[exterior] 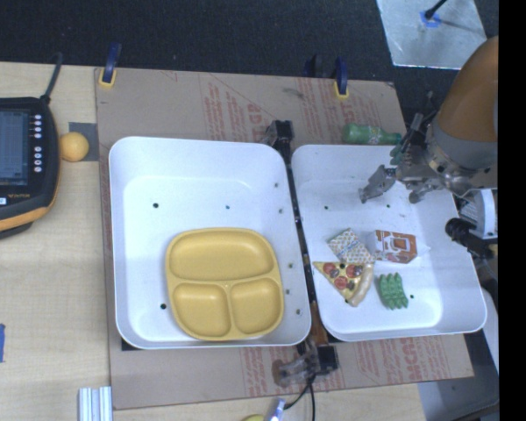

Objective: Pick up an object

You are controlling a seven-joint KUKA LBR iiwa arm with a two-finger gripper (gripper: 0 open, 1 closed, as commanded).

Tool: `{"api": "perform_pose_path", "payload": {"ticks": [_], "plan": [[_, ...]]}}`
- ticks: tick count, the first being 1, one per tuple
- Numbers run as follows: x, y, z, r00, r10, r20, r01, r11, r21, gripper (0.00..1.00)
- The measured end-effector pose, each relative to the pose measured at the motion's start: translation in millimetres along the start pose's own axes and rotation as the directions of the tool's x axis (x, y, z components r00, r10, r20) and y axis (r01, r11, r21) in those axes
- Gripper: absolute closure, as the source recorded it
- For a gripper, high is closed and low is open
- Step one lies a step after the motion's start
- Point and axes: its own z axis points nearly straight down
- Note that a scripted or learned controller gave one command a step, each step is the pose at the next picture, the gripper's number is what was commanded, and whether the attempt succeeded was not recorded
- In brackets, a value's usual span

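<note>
The arm came in from the right, its gripper (394, 188) hanging over the upper part of the right bin (333, 318), not far from that bin's far rim. The two fingers (376, 185) were spread apart with nothing between them, the left one reaching toward the bin's middle.

Below the gripper the white floor of the right bin lay bare across its upper half, giving open room on all sides of the fingers. The small things sat together in the lower half, near the front rim and well apart from the gripper. A patterned packet (351, 247) lay at the top of the cluster, just beside a red-and-white packet (395, 246) on its right. Under them a toy pizza slice (346, 278), yellow crusted with red topping, pointed toward the bin's left wall and lay close to it. A green knobbly piece (392, 290) lay just right of the slice, near the front rim, with clear floor to its right.

The left bin (127, 235) touched the right one along their shared edge. A yellow divided tray (225, 281) filled its lower half, close to the front rim and the shared edge; the upper half was open.

Outside the bins, a green object (368, 134) lay on the cardboard just beyond the right bin's far rim. On the tabletop (44, 323) at the left sat a control pendant (16, 167) and beside it a yellow ball (74, 146).
</note>
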Motion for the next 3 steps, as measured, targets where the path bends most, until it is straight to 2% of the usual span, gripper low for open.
{"api": "perform_pose_path", "payload": {"ticks": [1, 2, 3], "plan": [[-18.0, -53.5, 38.0, 1.0, 0.0, -0.001, 0.0, 1.0, 0.004, 0.0], [-34.9, -123.4, 84.9, 1.0, 0.0, -0.001, 0.0, 1.0, 0.003, 0.0], [-35.4, -122.9, 74.8, 1.0, -0.005, -0.001, 0.005, 1.0, 0.004, 1.0]]}}
